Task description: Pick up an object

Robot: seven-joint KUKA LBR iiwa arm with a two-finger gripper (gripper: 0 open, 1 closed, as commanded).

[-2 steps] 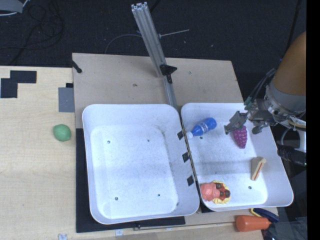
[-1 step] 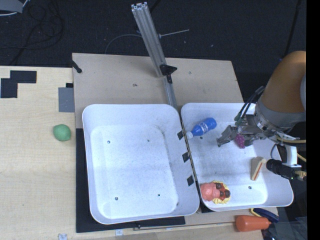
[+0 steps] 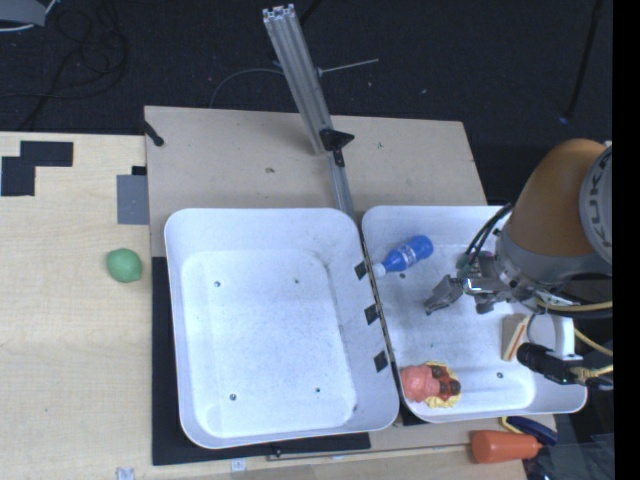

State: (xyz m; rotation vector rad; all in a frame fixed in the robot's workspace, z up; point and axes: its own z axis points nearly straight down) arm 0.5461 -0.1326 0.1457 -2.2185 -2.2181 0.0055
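Gripper (image 3: pixel 462 295): fingers apart, empty, above right bin (image 3: pixel 470 223). Blue bottle (image 3: pixel 407 254): lying at 10 o'clock, near. Red-yellow toy (image 3: pixel 430 384): at 6 o'clock. Advised: centre over bottle's width, descend, close.

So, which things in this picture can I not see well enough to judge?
- Gripper, camera view: small and dark, so it is unclear whether it holds anything.
- Red and yellow object in the right bin: too blurred to say what it is.
- Orange object on the bench in front of the right bin: partly hidden by cables, identity unclear.
- Right side of the right bin: covered by the arm.
- Blue bottle: its label is too small to read.
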